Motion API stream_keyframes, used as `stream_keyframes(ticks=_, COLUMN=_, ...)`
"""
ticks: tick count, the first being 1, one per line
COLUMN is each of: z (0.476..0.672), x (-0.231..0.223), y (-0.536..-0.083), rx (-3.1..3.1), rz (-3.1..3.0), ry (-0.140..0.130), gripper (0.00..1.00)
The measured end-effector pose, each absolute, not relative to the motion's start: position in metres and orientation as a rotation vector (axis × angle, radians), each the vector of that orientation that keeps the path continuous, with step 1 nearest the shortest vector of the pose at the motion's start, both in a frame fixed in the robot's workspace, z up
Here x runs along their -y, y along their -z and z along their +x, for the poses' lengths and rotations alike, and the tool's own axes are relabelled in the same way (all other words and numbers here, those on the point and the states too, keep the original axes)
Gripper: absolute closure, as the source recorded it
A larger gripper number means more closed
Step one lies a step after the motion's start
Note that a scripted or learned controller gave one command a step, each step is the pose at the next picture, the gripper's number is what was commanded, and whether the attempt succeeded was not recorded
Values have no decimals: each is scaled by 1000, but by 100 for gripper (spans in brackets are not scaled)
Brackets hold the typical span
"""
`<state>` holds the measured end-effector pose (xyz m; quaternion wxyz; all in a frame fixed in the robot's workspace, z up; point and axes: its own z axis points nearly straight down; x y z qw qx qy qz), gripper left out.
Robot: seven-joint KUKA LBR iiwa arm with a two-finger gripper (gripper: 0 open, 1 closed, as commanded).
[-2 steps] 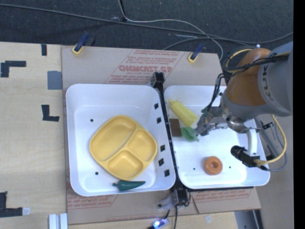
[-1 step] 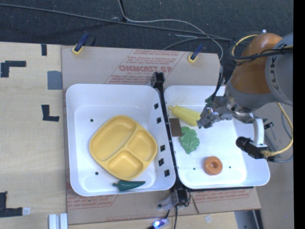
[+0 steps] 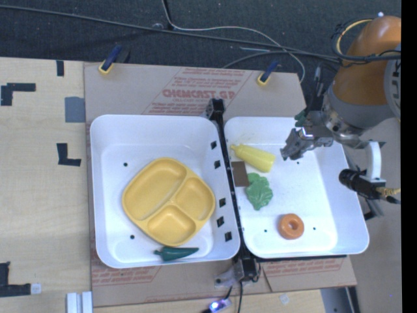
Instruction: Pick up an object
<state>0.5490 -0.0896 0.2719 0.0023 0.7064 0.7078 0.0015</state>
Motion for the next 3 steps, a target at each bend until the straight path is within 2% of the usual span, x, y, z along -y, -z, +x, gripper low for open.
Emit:
stream_keyframes(ticks=2, z=524, x=-17, y=-231, rx=-2230, rz=2218, ry=4, gripper=100)
stream_keyframes(ticks=3, z=504, x=-70, y=-221, rx=-2230, rz=2217, ry=4, gripper=100)
